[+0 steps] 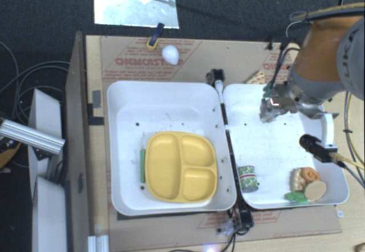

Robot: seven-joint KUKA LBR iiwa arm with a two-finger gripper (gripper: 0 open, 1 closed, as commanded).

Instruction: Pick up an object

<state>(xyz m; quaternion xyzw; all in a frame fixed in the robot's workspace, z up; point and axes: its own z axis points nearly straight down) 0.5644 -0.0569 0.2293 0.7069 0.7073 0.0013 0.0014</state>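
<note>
On the tabletop, the left bin point(131, 102) carries a yellow divided plate point(181, 166) with a thin green strip point(142, 165) along its left edge. Beyond that bin's far rim, a white egg-shaped piece point(170, 54) rests on the cardboard sheet point(228, 54).

In the near-left corner of the right bin point(268, 148) sits a small green-and-white packet point(247, 178), alone. My jaws hang over this bin's far half, above bare white floor, with nothing visible between them. Whether they are spread or closed, I cannot tell from this slanted view. My arm point(331, 57) reaches in from the right.

In the bin's near-right corner huddles a cluster of small pieces point(308, 183): an orange-brown ring, a pale disc and a scrap of green, touching one another.

The step in hand looks like the approach. Nothing is picked, and my jaws are well apart from every candidate. The next move, as I judge it, calls for settling on one target. The packet stands by itself and looks like the cleaner grasp. I would need to travel toward the near edge, centre over it and descend with jaws parted, minding the bin wall just beside it. Going for the cluster risks closing on two pieces at once.
</note>
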